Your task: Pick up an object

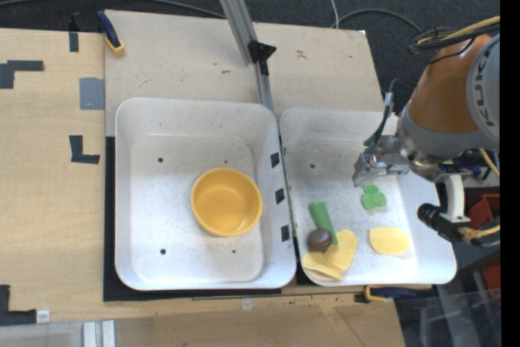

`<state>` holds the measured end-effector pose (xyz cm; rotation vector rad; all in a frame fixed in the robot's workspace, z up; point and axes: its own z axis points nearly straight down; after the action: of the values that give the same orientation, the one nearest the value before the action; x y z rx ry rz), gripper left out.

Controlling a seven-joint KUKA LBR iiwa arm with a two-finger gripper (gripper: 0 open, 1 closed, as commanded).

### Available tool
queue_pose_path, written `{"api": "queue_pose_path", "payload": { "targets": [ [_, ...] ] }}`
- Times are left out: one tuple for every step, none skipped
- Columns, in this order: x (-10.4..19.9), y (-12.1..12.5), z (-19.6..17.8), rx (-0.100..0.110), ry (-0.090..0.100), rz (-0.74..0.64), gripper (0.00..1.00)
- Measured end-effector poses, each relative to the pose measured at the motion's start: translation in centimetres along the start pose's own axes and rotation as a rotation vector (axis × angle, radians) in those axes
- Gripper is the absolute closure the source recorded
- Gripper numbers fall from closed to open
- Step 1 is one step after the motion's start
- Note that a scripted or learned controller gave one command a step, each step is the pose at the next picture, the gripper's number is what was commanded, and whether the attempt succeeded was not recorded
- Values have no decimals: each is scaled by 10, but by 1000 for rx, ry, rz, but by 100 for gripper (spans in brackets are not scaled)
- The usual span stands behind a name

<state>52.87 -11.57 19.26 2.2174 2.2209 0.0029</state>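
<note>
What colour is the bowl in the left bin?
The bowl is yellow-orange, plain with no pattern, seen clearly in the camera view.

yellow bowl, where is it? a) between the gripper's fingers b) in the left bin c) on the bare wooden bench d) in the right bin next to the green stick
b: the yellow bowl sits alone on the floor of the left bin, apart from the gripper over the right bin.

The arm (455, 106) (grey, orange-banded) is cut off at the right edge.
</note>
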Motion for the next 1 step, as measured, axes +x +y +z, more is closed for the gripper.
{"api": "queue_pose_path", "payload": {
  "targets": [
    [0, 1, -40, 0, 0, 0, 100]
  ]
}}
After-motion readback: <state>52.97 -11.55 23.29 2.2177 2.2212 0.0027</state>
